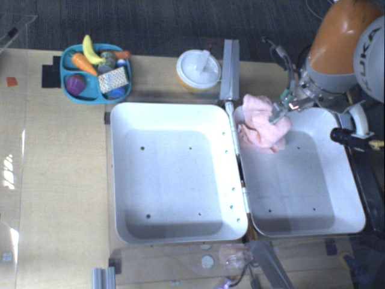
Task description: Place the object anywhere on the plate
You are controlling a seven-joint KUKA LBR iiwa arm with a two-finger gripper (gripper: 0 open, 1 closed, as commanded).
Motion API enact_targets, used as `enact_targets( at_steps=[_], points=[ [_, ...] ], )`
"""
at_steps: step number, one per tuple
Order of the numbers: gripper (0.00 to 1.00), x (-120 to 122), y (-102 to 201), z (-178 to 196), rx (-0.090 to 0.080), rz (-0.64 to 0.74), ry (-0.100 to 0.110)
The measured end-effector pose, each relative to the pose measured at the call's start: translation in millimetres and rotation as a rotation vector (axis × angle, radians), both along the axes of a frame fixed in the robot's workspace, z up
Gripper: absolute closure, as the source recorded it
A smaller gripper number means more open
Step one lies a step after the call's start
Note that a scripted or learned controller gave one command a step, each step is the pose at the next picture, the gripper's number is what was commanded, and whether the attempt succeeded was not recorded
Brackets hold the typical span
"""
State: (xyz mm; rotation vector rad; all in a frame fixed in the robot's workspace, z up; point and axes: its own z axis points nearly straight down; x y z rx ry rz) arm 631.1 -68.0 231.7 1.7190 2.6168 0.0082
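You can't make out the gripper's (281,114) fingers: its tip sits right against the upper right edge of the pink cloth (262,130), and whether it grips the cloth or merely touches it cannot be told. The arm (340,41) is cut off at the right. The cloth lies crumpled in the right bin's (313,221) upper left corner. Well apart, beyond the left bin (174,221), you'll see a blue plate (67,92) crowded with toy food, and a white lidded cup (199,68).
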Motion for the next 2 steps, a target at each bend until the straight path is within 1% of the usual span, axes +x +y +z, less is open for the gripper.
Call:
enact_targets(
  at_steps=[1, 2],
  points=[
    [1.00, 2, 2, -5, 0.000, 0.005, 0.003],
    [1.00, 3, 52, 6, -0.003, 0.407, 0.000]
  ],
)
